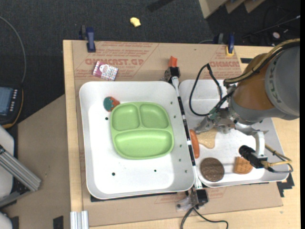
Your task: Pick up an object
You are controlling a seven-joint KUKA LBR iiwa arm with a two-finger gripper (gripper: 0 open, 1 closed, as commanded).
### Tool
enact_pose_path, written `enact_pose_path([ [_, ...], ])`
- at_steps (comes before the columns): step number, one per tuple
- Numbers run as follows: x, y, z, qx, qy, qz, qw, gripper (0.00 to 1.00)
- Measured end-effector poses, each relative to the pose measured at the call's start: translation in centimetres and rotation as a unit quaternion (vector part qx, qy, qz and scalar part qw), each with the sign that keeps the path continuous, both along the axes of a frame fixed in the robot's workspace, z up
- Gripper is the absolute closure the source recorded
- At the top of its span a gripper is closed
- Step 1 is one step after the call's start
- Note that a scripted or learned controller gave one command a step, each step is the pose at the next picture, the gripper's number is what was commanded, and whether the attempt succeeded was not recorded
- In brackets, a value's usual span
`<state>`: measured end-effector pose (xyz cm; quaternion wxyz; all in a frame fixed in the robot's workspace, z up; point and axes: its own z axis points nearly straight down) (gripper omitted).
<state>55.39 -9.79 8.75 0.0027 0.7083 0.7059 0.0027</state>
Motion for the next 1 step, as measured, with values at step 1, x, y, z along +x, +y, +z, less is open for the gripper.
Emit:
enact_pose_path([
  [1, 0.62, 0.27, -0.06, -0.0007, 0.002, 0.002, 1.0000, 0.00],
])
